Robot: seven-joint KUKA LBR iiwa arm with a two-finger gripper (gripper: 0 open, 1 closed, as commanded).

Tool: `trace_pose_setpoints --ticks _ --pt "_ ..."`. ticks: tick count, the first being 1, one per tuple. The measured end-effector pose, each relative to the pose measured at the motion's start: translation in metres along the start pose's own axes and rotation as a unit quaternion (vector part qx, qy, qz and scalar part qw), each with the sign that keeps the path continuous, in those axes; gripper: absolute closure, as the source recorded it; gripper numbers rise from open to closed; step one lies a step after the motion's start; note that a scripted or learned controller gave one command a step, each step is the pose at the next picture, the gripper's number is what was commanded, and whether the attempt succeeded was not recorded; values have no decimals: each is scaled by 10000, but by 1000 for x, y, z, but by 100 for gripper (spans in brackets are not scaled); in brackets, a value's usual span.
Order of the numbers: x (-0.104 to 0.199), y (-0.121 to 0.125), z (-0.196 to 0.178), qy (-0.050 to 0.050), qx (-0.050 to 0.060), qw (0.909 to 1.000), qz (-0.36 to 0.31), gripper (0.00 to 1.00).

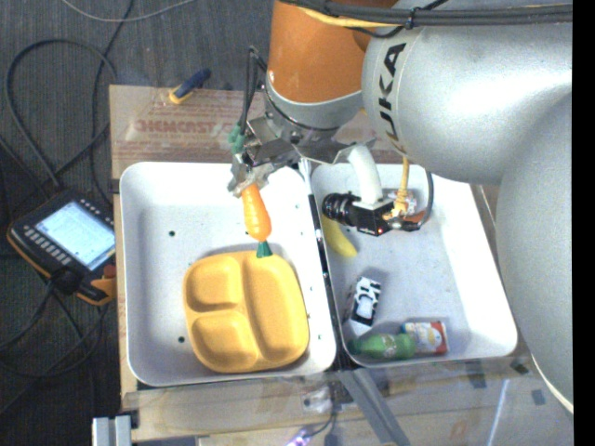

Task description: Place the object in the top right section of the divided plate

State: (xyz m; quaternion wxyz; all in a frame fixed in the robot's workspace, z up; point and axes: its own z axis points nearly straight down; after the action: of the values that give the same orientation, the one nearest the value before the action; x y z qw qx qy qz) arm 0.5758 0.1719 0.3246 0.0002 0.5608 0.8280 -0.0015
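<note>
The work surface is a bench standing on dark carpet and bearing a left bin (pixel 130 249) and a right bin (pixel 483 277), both shallow and white, set side by side. My gripper (pixel 247 177) hangs over the upper part of the left bin, close to the wall shared by the two bins, and is clamped on the upper end of the carrot (pixel 257 214). The carrot hangs nearly upright, slightly tilted, with its green tip pointing down and reaching the far rim of the divided plate (pixel 223 314). The plate is yellow and lies in the lower half of the left bin, touching or nearly touching the shared wall. Status: pick-up reads as complete; placement is not yet done. The remaining work, in my judgement, is a short travel toward the plate's right-hand compartment (pixel 279 305), a descent and a release. Clearance: open bin floor lies left of the carrot and the plate. To the right, the shared wall is near, with a banana (pixel 339 240) just beyond it. A toy car (pixel 367 300) lies well apart in the right bin.
</note>
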Motion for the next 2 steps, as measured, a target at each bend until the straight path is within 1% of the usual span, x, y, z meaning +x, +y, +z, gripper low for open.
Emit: trace_pose_setpoints --ticks 1,2 --pt "16 -35 103 0 18 9958 911 100" --pt "19 -41 118 11 23 9898 1425 100"
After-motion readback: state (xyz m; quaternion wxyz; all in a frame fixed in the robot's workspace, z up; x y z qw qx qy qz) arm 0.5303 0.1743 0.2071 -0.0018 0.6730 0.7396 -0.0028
